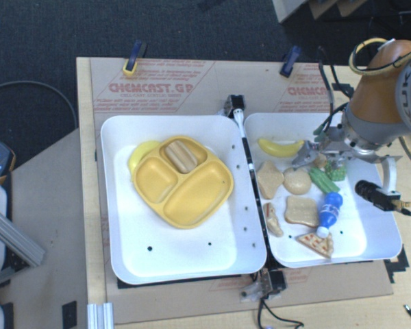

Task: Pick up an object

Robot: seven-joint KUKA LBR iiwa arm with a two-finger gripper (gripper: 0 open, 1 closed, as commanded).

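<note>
The claw (pixel 320 153) hangs low over the back part of the right bin (pixel 377 249), its metal tips reaching toward the left; whether it is wide or narrow cannot be told from this angle, and nothing shows between its tips. Just left of it lies a yellow banana (pixel 280 147), its long axis running nearly left to right across the bin, curved with the ends lifted slightly toward the back. Right under and in front of the claw sit green pieces (pixel 325 179), long axis slanting from back-left to front-right. Beside them rest a pale round roll (pixel 296 182) and a tan bread-like piece (pixel 269 179). Nearer the front lie a toast slice (pixel 301 212), a blue bottle (pixel 329 210) standing at a tilt with its white cap toward the front, a pizza wedge (pixel 316 243) pointing left, and a small tan strip (pixel 272 219).

The left bin (pixel 175 256) holds a yellow divided tray (pixel 185 182) with a hot dog bun (pixel 181 156) in its back compartment. Both bins rest on the desk (pixel 157 84).
</note>
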